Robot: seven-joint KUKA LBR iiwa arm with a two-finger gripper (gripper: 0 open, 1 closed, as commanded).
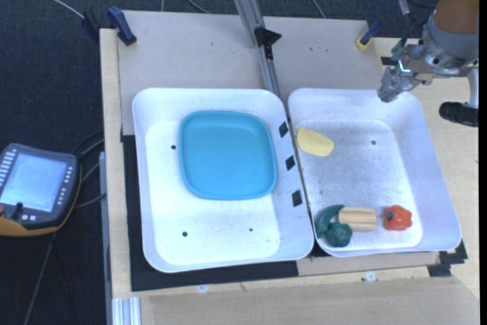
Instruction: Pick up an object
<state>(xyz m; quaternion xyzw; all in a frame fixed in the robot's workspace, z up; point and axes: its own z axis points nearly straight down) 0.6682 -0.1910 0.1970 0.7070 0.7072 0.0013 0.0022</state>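
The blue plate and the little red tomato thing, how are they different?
The blue plate is big, flat and squarish; the red toy is small and roundish. The plate lies alone in the left bin; the red toy sits at the right bin's near edge beside other toys. Both rest untouched in white bins.

Two white bins (152, 125), one blue plate (228, 154), four toy foods (314, 141)

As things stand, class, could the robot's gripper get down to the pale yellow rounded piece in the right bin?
Probably yes. The gripper hangs over the right white bin's far rim, and the pale yellow rounded piece lies alone on the bin floor with nothing above it.
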